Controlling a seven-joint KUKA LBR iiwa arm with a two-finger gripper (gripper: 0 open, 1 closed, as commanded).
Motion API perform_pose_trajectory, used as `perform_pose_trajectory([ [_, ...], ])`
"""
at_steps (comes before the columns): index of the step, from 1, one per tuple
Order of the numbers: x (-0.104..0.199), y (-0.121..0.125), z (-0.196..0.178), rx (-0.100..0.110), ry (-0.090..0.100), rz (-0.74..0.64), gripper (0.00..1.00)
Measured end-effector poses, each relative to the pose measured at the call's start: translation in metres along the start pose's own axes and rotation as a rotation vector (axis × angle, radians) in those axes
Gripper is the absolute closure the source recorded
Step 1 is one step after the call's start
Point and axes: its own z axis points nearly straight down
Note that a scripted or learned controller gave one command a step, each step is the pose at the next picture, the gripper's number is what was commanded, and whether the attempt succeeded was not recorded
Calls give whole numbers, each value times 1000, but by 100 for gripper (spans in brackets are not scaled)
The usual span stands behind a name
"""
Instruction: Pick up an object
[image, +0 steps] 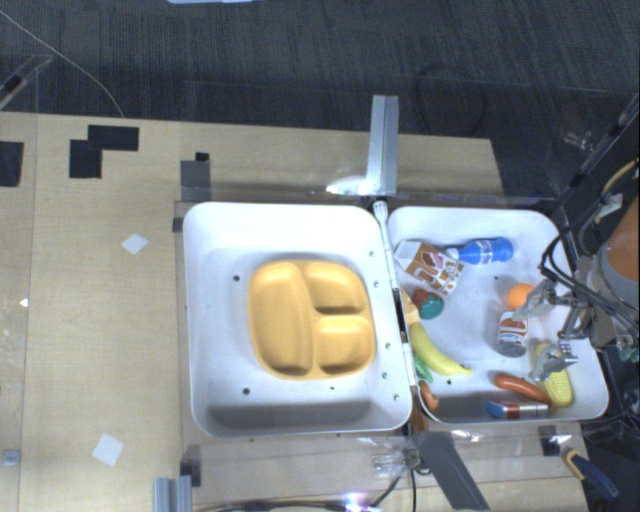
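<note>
While you look down on the bench (90, 330), its two white bins sit side by side, the left bin (215, 330) and the right bin (470, 225) touching along a shared rim. You see the left bin holding a yellow tray (310, 318) with three compartments, lying flat near the middle. Your arm (620, 260) enters from the right edge, over the right side of the right bin. Its gripper (555, 315) hangs above that bin's right half, with the fingers (540, 297) spread apart and nothing between them.

You have several things to pick from in the right bin. A banana (435, 352) lies along the left wall. A blue bottle (483, 250) rests near the far wall, touching a brown and white carton (432, 267). A small can (512, 333) stands just left of the gripper, with an orange ball (519, 295) just beyond it. A carrot (520, 384) lies near the front wall, a corn cob (558, 385) just to its right. A teal ball (430, 305) sits by the banana's upper end.
</note>
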Motion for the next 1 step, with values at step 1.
perform_pose_trajectory([
  [1, -5, -26, 39, 0, 2, 274, 0],
])
